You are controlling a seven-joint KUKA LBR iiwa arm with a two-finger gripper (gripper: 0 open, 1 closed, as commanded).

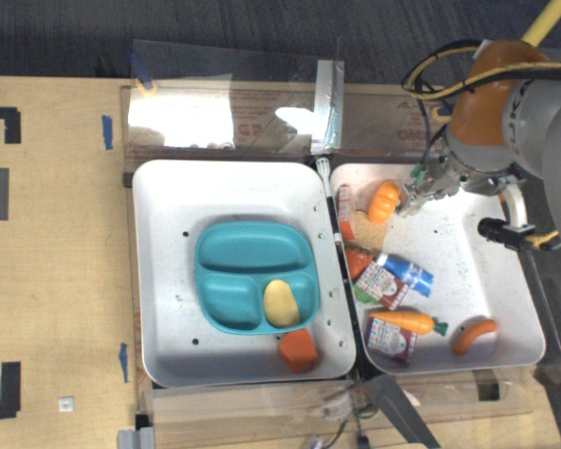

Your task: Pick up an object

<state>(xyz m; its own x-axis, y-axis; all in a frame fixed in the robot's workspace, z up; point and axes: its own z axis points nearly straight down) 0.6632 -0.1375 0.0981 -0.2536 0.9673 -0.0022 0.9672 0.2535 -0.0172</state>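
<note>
The surface (47,251) carries two shallow white bins side by side. The left bin (159,251) holds a teal divided tray (248,251) with a pale yellow potato-like piece (280,303) in its lower right compartment; an orange block (299,349) lies just below the tray. The right bin (486,279) holds a cluster along its left wall and lower edge: an orange rounded piece (384,201), a blue-and-white pouch (407,274), a carrot (404,322) resting beside a small printed packet (391,340), and an orange oval (474,335) in the lower right corner. The arm (505,110) enters from the right; its hand (423,188) sits low at the bin's upper left, just beside the orange rounded piece. Whether the hand is open or closed I cannot tell. The likely target is that rounded piece; a good grasp would centre over it, clear of the bin wall, before lifting.
</note>
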